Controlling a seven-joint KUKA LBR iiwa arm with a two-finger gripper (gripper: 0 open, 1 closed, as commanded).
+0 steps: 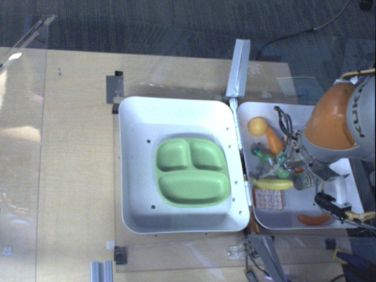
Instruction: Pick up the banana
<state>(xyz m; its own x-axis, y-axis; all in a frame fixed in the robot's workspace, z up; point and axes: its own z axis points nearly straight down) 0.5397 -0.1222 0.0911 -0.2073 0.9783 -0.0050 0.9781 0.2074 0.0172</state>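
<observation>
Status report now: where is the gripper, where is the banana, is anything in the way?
Gripper low in right bin, just above banana. Banana flat on bin floor, not held. Carrot and green item crowd close behind.

A yellow banana (273,184), an orange carrot (274,140), and a pale green tray (192,171) in white bins (134,157).

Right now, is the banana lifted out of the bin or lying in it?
Lying in it. The banana rests flat on the right bin's floor, just below the claw; whether the claw touches it, cannot tell.
</observation>
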